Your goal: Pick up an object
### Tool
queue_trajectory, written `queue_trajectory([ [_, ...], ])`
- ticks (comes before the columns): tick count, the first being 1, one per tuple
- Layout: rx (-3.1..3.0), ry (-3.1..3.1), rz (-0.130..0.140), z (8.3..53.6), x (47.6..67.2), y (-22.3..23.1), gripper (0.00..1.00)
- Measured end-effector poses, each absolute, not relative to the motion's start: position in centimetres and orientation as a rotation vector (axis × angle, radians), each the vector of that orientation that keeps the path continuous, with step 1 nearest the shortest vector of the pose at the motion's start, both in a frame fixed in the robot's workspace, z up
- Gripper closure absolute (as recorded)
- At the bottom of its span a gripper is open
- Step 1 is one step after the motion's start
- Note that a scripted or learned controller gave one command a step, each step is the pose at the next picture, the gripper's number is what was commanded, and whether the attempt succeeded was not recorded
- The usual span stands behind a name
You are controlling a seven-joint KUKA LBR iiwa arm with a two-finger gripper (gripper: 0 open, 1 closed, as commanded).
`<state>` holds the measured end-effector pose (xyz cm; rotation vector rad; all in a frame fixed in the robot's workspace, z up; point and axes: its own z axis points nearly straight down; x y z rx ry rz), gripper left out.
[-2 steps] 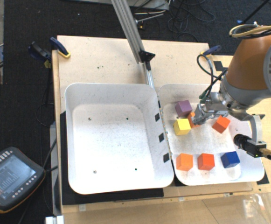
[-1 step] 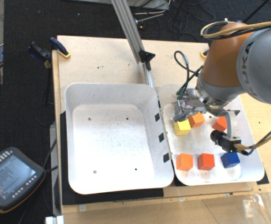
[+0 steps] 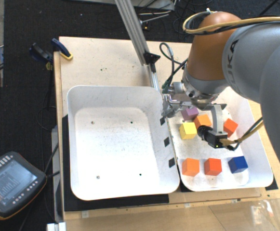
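Several small blocks lie in the right bin (image 3: pixel 255 177): a purple one (image 3: pixel 191 113), a yellow one (image 3: pixel 188 130), an orange one (image 3: pixel 203 120) partly under the arm's black fitting, a red-orange one (image 3: pixel 230 126), and along the front an orange one (image 3: pixel 191 166), a red-orange one (image 3: pixel 213 166) and a blue one (image 3: pixel 237 164). My gripper (image 3: pixel 172 107) hangs low at the right bin's left edge, just left of the purple block and above the yellow one. The wrist hides its tips and whatever is under it.
The left bin (image 3: pixel 82 105) stands beside the right one, their walls meeting under the gripper. A slanted aluminium pole (image 3: pixel 132 25) comes down to the bench behind the bins. A blue and yellow clamp (image 3: pixel 50 52) sits at the bench's far left corner, a teach pendant (image 3: pixel 9 184) at the lower left.
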<state>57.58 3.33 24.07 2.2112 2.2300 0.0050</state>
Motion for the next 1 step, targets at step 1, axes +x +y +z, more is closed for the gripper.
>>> queue_trajectory([
  [1,2.212,2.23,0.003,23.13,59.29,8.77,1.0],
])
